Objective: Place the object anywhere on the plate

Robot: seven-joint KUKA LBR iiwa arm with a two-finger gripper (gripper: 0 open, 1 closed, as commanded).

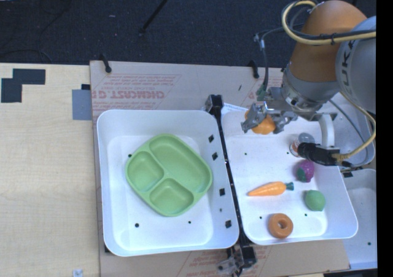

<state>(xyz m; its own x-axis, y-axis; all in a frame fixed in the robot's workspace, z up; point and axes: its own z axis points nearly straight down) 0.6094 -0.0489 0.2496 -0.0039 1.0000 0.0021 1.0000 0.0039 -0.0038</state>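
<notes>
The green three-compartment plate (169,174) lies in the left white bin (116,208). My gripper (265,121) hovers over the far left corner of the right bin (344,220). A small round orange object (264,126) shows between its grey fingers (249,123), so the gripper is shut on it. The orange object sits to the right of the divider between the bins, well apart from the plate.
In the right bin lie a toy carrot (270,189), a brown doughnut (280,225), a green lump (314,199), a purple piece (305,171) and a small red-and-white item (301,145). Black clips line the divider (222,165).
</notes>
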